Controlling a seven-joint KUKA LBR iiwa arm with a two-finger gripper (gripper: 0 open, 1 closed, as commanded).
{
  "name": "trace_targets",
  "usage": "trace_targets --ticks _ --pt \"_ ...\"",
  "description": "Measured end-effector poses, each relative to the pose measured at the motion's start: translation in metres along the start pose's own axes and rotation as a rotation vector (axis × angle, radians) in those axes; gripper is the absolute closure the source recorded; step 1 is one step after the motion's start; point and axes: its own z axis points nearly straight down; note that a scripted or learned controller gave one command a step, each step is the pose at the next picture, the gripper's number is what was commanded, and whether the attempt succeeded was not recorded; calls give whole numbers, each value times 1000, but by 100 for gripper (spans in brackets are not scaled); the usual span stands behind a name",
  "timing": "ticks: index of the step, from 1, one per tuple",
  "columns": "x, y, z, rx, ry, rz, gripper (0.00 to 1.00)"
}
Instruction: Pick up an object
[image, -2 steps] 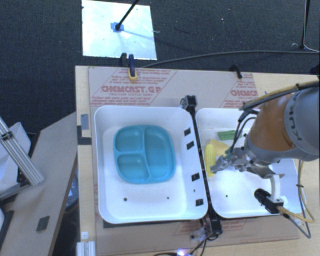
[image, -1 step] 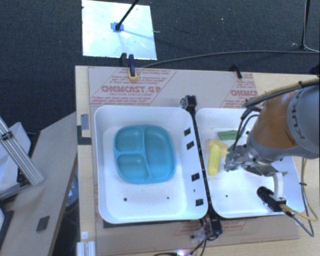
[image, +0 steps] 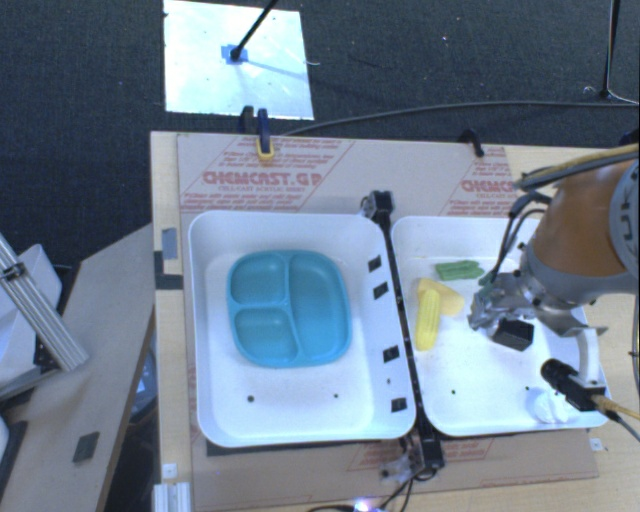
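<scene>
Plainly, your nearest candidate is the yellow corn cob (image: 427, 318), lying lengthwise on the floor of the right bin (image: 480, 385), close to the wall it shares with the left bin (image: 290, 412). The end effector (image: 487, 308) hangs low just to the right of the cob and looks apart from it. From this slant you cannot tell whether it is open or closed, and nothing can be seen gripped in it. A green piece (image: 458, 269) lies just beyond the cob, toward the back of the bin, and a paler yellow lump (image: 449, 298) sits against the cob's upper right side. The risk, as I judge it, is a descent that lands between these three. That would nudge the cob against the bin wall or catch the lump with it, and a rounded cob may roll out of a pinch that is off its middle. A small white lump (image: 543, 405) rests well to the right of the cob and nearer you, partly masked by robot hardware, so its shape is unclear. The arm (image: 590, 225) covers the bin floor far right of the cob. Well to the left of the cob, a blue divided plate (image: 290, 305) lies flat.
</scene>
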Motion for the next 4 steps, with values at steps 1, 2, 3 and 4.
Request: trace_targets --ticks 1,2,3,4 --pt "0 2 -54 -1 0 -5 100" --pt "57 1 -46 5 3 -10 100" --pt "114 -11 -39 6 4 -11 100" --pt "166 -25 -51 5 3 -11 100"
